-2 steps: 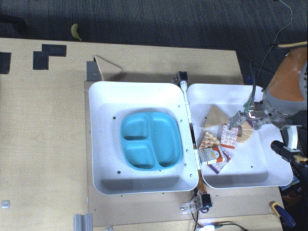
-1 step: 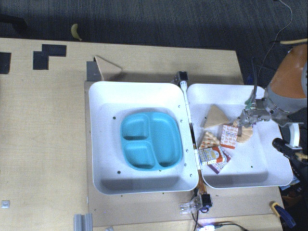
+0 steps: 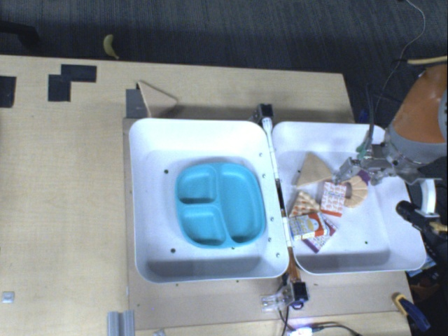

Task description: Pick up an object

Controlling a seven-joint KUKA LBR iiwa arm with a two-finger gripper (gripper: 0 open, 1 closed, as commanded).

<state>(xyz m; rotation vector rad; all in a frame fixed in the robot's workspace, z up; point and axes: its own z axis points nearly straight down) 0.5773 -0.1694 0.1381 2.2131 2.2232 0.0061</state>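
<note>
On wooden bench (image 3: 63, 208), two white bins (image 3: 150, 152), perhaps dark carpet (image 3: 210, 19) behind

Found the right bin (image 3: 392, 254) crowded along its left half by a heap of small packets (image 3: 318, 212) and a tan wedge (image 3: 313, 168), with bare floor along its near and right parts. Saw the left bin (image 3: 150, 187) largely taken up by a blue divided tray (image 3: 219, 204), leaving narrow margins around it.

arm (image 3: 420, 117): reaching in from right | gripper (image 3: 358, 168): lowered, pointing left
</note>
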